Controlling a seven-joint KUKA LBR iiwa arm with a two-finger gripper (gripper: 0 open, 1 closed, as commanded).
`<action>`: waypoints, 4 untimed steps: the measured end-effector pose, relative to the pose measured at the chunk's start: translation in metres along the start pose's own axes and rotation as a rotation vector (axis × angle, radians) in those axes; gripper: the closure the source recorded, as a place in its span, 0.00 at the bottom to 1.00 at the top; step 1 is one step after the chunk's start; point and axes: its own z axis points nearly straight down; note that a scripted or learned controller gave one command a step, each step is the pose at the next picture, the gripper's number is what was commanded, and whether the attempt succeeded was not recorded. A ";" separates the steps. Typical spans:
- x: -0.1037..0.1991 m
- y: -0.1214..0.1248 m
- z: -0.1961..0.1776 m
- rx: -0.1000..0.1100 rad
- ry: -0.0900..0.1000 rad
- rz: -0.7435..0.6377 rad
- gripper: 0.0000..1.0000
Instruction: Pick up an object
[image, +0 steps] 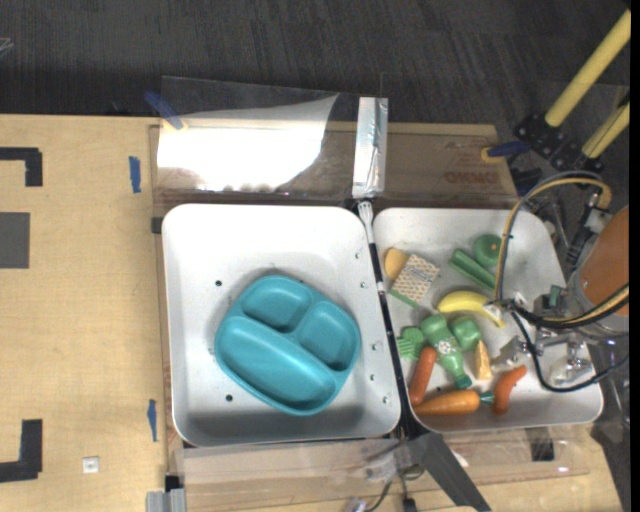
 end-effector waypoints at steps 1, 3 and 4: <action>-0.009 -0.012 0.000 -0.011 -0.003 -0.252 0.00; -0.024 0.028 -0.001 0.000 0.009 -0.597 0.00; -0.065 0.043 -0.001 -0.001 0.014 -0.771 0.00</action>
